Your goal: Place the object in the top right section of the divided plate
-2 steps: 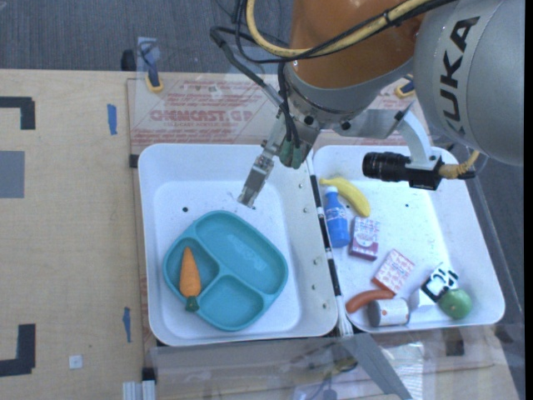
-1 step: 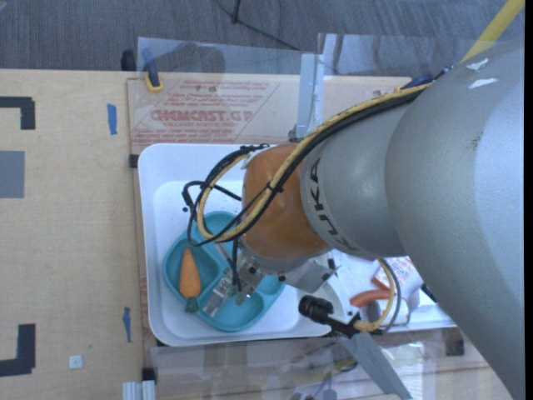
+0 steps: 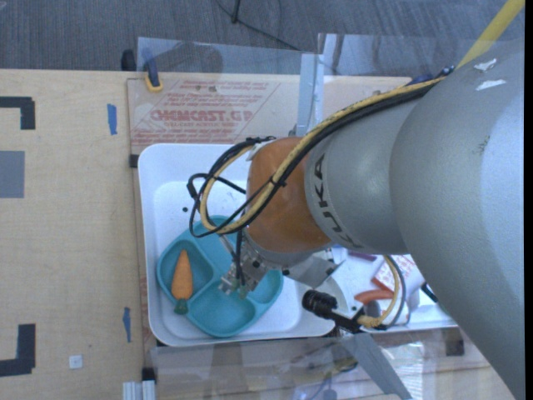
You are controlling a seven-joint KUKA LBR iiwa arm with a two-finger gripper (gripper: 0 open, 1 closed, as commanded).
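Look at the lower left of the frame: the teal divided plate (image 3: 218, 315) lies in the left white bin (image 3: 158, 182), and the toy carrot (image 3: 181, 277) rests in its left section, orange body upward in the frame, green stub at the bottom. The arm's hand (image 3: 235, 285) hangs over the middle of the plate, just right of the carrot and apart from it. You cannot tell from this angle how far the hand is open, since the wrist hides most of it; nothing shows between its tips.

Judge the carrot as a light, stiff toy with a smooth, tapering skin, so it may slide out of a pinch near the narrow end. Take hold across the thick middle of the body, with the hand turned square to its long axis. The plate is light too and could shift if you press down on it.
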